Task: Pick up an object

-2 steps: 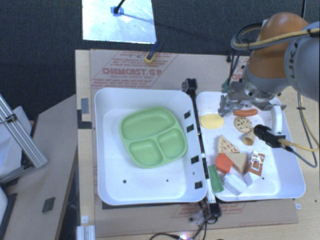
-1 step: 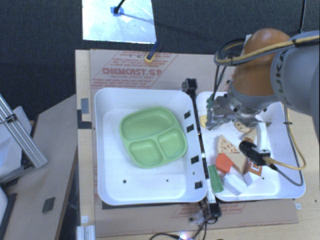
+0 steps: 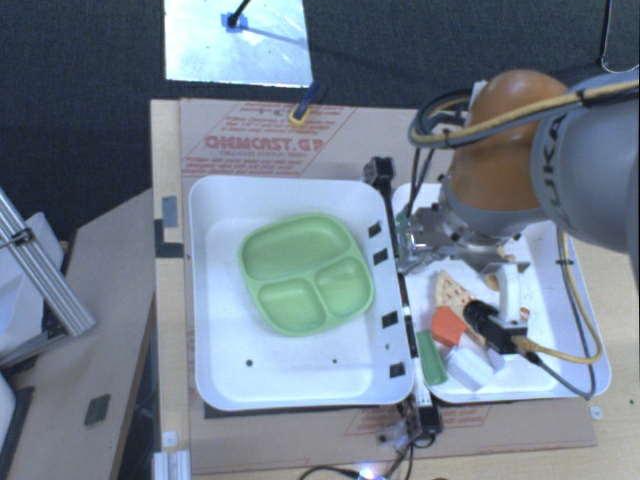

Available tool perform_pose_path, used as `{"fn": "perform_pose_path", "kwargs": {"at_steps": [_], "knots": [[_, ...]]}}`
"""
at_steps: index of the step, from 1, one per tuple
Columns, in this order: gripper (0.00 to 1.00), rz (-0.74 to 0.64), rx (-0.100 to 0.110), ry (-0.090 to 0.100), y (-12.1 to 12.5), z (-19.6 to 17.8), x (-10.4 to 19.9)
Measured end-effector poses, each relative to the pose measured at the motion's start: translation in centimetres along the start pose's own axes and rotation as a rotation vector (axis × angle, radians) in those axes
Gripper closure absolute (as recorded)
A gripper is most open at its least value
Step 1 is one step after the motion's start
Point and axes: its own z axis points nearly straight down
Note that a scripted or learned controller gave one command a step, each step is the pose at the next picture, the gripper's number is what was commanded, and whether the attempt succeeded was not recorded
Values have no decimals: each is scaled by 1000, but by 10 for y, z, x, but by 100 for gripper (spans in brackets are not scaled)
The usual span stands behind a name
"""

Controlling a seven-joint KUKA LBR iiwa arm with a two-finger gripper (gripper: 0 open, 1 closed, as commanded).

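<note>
My gripper (image 3: 472, 311) hangs low over the right bin (image 3: 575, 298), under the grey wrist and the orange band of the arm. Just left of it lie a tan wedge-shaped piece (image 3: 450, 289) and an orange block (image 3: 446, 325), which touches or nearly touches the gripper. Along the bin's left wall lies a green stick (image 3: 431, 357), with a white block (image 3: 468, 369) next to it near the front corner. The arm hides the back half of this bin.
The left bin (image 3: 215, 268) holds a pale green divided plate (image 3: 305, 273), lying flat near its middle. A row of black clips (image 3: 385, 258) marks the wall between the two bins. A foil sheet (image 3: 238, 28) lies behind the bench.
</note>
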Motion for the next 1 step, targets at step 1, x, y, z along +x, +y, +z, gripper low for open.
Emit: {"fn": "perform_pose_path", "kwargs": {"at_steps": [1], "knots": [[100,2,-3,-1,12,-2,4]]}}
